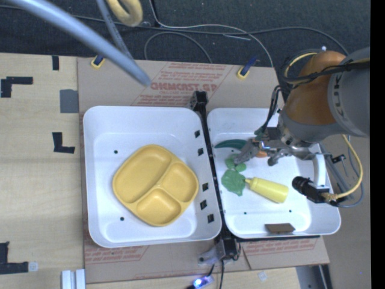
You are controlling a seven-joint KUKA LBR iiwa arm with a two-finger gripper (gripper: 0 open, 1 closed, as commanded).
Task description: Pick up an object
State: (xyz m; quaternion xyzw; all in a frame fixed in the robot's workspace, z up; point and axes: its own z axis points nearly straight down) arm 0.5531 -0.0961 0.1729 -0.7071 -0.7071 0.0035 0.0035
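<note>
The yellow bottle [269, 189] lies on its side on the floor of the right bin [313, 226], its long axis running from upper left to lower right, with the narrow neck end toward the upper left, touching or just beside a green leafy toy [233, 180]. The gripper [260, 154] hangs over the same bin, above and just left of the bottle, and its two fingers stand apart with nothing visibly between them. A small orange piece [263, 153] beside the fingers and a dark green curved piece [230, 143] to their left are too small to identify. The grey arm with its orange band [313, 95] covers the bin's upper right part. A small brown block [280, 227] rests near the bin's front wall. The left bin [99, 125] holds a yellow divided plate [155, 184], lying flat with its three compartments up.
</note>
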